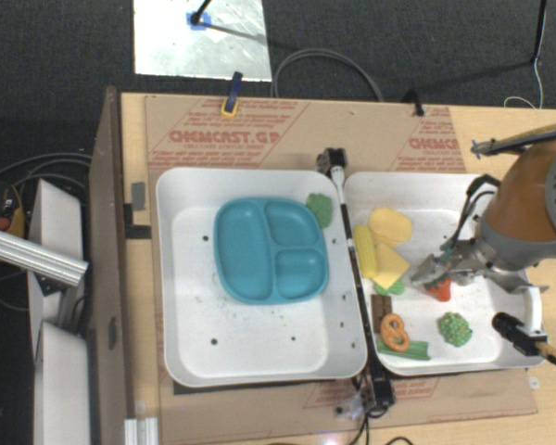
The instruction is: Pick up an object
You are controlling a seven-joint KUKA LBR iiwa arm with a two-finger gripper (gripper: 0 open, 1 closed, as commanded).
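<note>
Looked like the small red piece (439, 291) was the target, sitting low and centre in the right bin (417, 185), just left of the grey wrist. Gripper (433, 272) hung right over it, tip touching or nearly touching the top edge. Couldn't tell if the jaws were spread or pinched, too blurry and too small at that angle. Couldn't see the red piece between anything either, so not calling it held.

Around it: yellow block (386, 262) just to the left, with a rounder yellow lump (390, 222) above that and a long yellow strip (363, 245) hugging the bin's left wall. Green bumpy thing (455, 328) down and right of the red piece, near but apart. Orange pretzel-ish loop (393, 331) in the lower left corner, lying on a green strip (410, 349).

Further out, left bin (195, 350) with a blue divided plate (270, 249) in the middle and a green bit (321, 208) at the plate's upper right corner. Arm (534, 213) came in from the right edge, orange-brown band above the wrist.

Best guess on the step: end of the reach, right at the grab. Next move probably needed a clean close on the red piece without snagging the yellow block, then a straight lift to check it came along.
</note>
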